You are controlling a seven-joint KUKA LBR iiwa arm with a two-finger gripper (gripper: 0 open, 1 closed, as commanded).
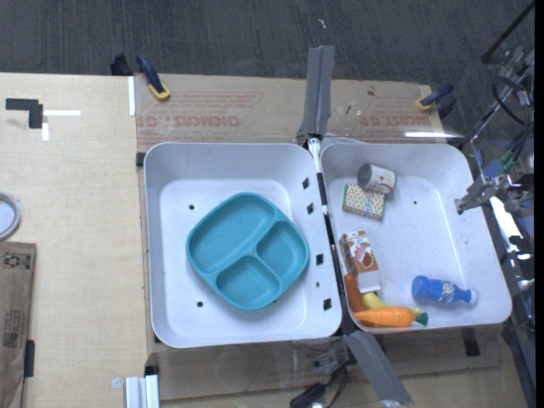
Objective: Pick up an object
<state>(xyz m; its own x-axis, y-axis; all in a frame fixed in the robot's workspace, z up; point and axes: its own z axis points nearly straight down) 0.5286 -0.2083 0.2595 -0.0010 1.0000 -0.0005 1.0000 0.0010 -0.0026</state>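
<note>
In the right bin (425, 228) lie several small objects. Near the back are a small silver can (376, 177) on its side and, just in front of it, a checkered yellow pad (364, 201). A brown and white snack box (359, 252) rests by the bin's left wall. At the front lie an orange carrot (387, 317) and a yellow piece (372, 300) touching it. A blue bottle (442, 291) lies on its side at the front right. The left bin (166, 228) holds a teal divided plate (246, 249).
A grey post (319, 92) rises behind the seam between the bins. Clamps (153, 76) (433, 100) pin a cardboard sheet (246, 109) at the back. Metal fittings and cables (501, 198) crowd the right bin's right rim. A tape roll (7, 218) lies far left.
</note>
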